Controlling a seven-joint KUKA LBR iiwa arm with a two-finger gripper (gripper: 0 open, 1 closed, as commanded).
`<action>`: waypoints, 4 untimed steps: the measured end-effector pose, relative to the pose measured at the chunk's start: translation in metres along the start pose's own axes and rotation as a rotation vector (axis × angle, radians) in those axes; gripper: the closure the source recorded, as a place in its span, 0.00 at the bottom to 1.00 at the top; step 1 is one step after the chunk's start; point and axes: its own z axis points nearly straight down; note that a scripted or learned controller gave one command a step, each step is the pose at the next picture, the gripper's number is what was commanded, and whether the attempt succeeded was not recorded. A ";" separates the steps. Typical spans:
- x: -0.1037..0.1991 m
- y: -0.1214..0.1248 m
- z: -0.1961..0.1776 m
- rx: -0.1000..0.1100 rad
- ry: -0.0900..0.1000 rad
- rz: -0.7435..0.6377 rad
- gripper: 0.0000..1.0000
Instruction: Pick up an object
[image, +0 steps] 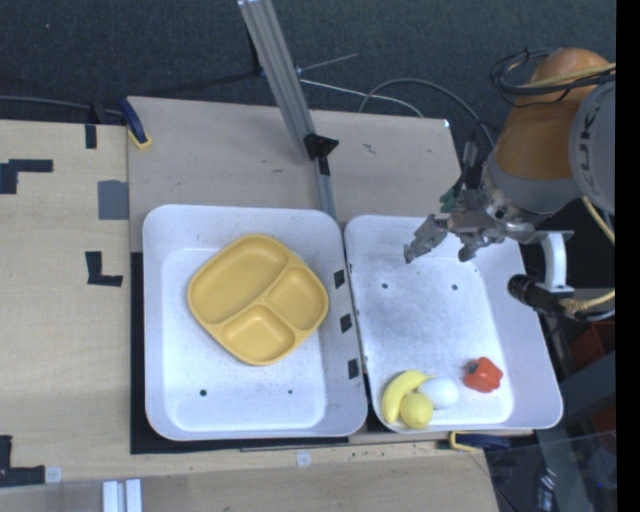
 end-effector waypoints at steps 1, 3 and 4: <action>0.000 0.000 0.000 0.000 0.000 0.000 0.00; -0.007 -0.006 0.090 0.005 -0.001 0.002 0.00; -0.006 -0.010 0.155 0.006 0.000 0.001 0.00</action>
